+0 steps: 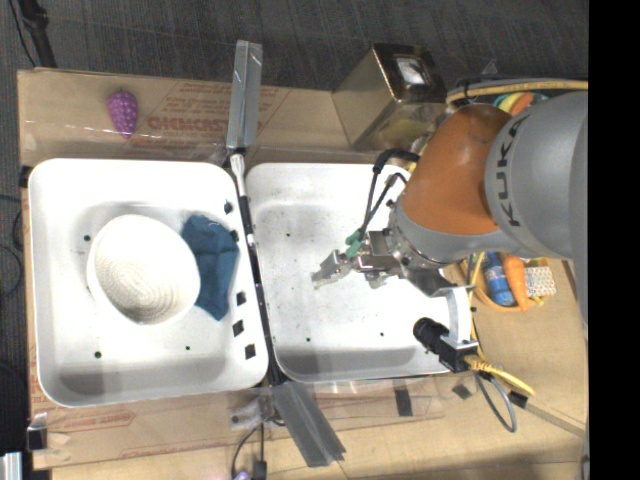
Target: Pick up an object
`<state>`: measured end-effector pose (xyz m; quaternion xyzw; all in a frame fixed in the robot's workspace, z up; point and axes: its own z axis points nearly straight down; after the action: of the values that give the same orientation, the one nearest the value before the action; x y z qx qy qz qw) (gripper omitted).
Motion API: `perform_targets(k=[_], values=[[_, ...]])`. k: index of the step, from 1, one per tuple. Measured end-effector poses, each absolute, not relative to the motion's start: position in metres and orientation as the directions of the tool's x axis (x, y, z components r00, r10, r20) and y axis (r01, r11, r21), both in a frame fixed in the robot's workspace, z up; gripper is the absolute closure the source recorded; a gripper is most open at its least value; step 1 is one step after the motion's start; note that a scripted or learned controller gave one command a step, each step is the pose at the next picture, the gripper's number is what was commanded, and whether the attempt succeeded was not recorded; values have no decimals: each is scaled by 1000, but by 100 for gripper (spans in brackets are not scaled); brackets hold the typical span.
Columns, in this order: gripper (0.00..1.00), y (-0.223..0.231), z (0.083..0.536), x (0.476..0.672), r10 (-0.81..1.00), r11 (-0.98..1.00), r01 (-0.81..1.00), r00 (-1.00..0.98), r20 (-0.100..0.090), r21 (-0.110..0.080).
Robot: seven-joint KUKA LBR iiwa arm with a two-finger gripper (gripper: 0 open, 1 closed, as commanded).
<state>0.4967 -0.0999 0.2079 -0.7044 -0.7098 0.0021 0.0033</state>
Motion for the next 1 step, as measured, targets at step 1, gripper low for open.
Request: perform_targets(k=[1], values=[[0,-81,293,477,970,-244,970,244,-1,0]])
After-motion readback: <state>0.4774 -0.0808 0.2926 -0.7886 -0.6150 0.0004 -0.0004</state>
